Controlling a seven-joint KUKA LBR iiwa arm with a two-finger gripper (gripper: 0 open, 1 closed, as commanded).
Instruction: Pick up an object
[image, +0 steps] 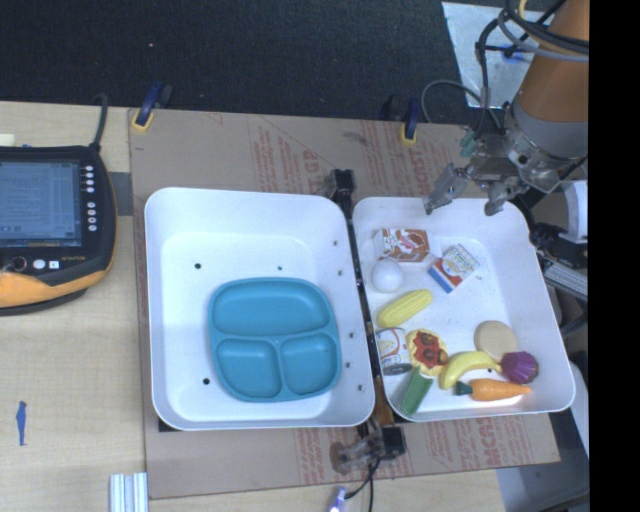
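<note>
I see the gripper (463, 196) spread wide and holding nothing, above the right bin's (540, 290) far rim. Below it lie glossy plastic toy foods: a red-and-white carton (455, 265), its label unreadable, a white egg (387, 274), and a ridged yellow corn cob (404, 307).

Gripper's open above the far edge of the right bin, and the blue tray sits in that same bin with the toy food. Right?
Not quite. The camera view shows the blue tray in the left bin, alone. The toy food, such as the corn and carrot, lies in the right bin. The rest holds: the gripper is open above that bin's far edge.
</note>
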